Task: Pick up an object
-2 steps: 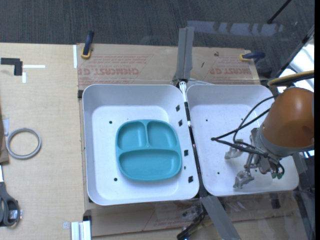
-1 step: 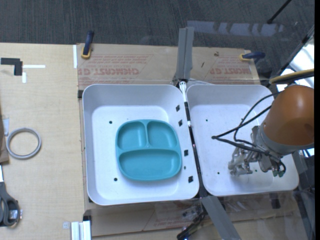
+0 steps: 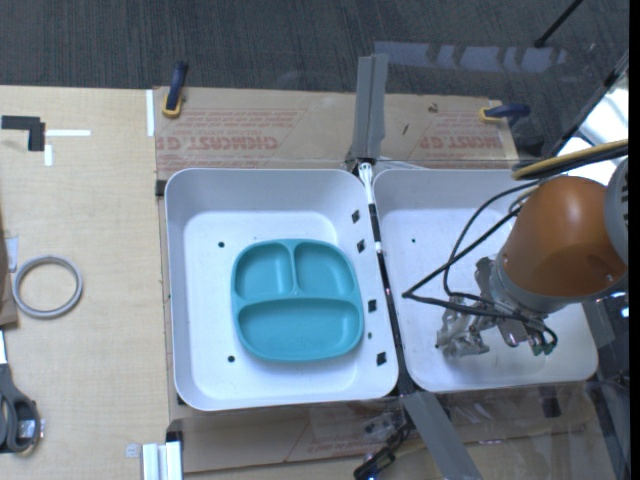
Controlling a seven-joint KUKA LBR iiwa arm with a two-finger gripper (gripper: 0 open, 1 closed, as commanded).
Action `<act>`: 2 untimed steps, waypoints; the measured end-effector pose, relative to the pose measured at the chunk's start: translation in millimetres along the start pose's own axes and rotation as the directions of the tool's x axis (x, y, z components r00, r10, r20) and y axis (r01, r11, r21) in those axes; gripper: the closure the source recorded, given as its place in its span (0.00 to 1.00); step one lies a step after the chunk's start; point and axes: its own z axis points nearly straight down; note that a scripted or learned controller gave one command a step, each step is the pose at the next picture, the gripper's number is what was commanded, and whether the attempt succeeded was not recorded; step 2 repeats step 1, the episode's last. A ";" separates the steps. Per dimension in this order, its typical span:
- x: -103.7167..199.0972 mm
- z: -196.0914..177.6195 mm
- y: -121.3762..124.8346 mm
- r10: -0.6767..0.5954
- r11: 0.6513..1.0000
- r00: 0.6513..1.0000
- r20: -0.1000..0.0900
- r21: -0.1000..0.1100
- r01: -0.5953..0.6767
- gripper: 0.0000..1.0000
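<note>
A teal divided plate (image 3: 297, 299) with three compartments lies flat in the middle of the left white bin (image 3: 190, 268). My gripper (image 3: 464, 340) hangs low over the floor of the right white bin (image 3: 430, 258), near its front edge, below the orange band of the arm (image 3: 560, 238). Black cables loop around the wrist and blur its outline. I see nothing between the gripper and the bin floor.
A roll of grey tape (image 3: 45, 286) lies on the wooden bench at the left, with scissors (image 3: 15, 420) near the front left corner. Clamps (image 3: 176, 88) hold cardboard behind the bins. A grey divider bar (image 3: 370, 108) stands between the bins at the back.
</note>
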 end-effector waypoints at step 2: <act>-46.1 -100.3 80.7 -0.280 0.960 0.960 0.003 0.000 0.280 1.00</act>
